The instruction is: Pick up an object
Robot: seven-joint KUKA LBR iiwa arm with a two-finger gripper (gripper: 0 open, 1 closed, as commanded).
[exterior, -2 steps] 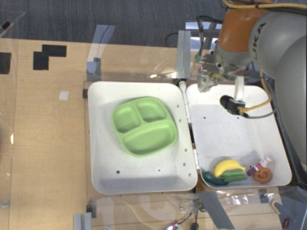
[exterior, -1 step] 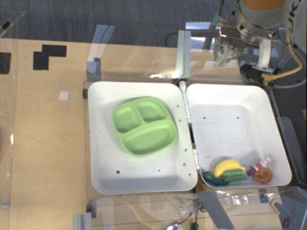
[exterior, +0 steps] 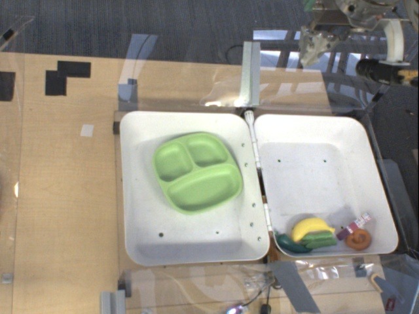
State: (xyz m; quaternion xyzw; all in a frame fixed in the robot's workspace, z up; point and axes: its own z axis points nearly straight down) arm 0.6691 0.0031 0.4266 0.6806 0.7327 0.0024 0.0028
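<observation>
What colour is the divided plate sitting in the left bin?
Light green: the three-compartment plastic plate lies in the left white bin, clearest in the camera view.

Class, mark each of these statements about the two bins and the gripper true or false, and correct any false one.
1. The green divided plate lies in the left bin. True.
2. The yellow banana sits on the plate. False: it lies in the right bin, near its front edge.
3. The gripper hangs beyond the bins' far edge. True.
4. The orange ring lies in the left bin. False: it is in the right bin's front corner.
</observation>
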